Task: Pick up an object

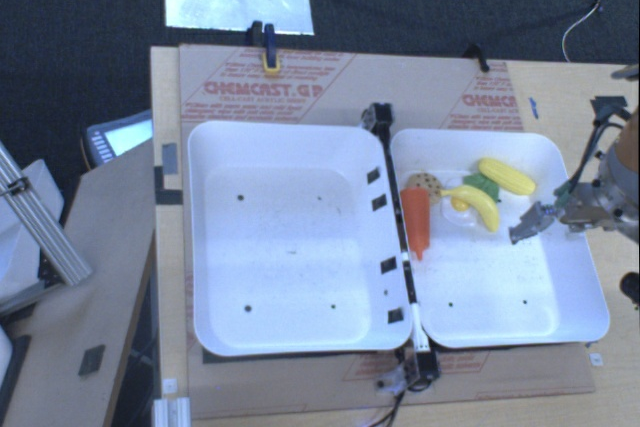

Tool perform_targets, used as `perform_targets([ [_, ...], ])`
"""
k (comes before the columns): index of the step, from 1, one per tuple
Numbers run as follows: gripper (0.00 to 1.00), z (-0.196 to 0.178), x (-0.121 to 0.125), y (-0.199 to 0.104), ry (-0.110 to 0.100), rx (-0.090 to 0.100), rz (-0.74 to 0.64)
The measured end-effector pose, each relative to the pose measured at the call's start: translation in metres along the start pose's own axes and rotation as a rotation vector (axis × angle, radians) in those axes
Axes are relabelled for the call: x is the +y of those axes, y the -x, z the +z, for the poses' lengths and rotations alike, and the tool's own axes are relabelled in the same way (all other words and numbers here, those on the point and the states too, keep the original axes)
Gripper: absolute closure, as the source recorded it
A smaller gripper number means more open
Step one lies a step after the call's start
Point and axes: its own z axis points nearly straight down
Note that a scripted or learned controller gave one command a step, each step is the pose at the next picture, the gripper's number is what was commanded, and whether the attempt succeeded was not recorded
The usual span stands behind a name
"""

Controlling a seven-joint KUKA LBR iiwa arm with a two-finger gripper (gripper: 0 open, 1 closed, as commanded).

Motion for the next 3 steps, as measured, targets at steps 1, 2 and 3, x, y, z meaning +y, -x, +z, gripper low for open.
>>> perform_targets([
  [1, 0.0, -0.016, 0.05, -0.054, 0.006, 0.001, -0.008],
  [2, 0.0, 0.027, 0.129, -0.037, 0.005, -0.003, -0.004],
  [3, 0.0, 0.068, 0.115, -0.04, -0.002, 0.0, 0.001],
])
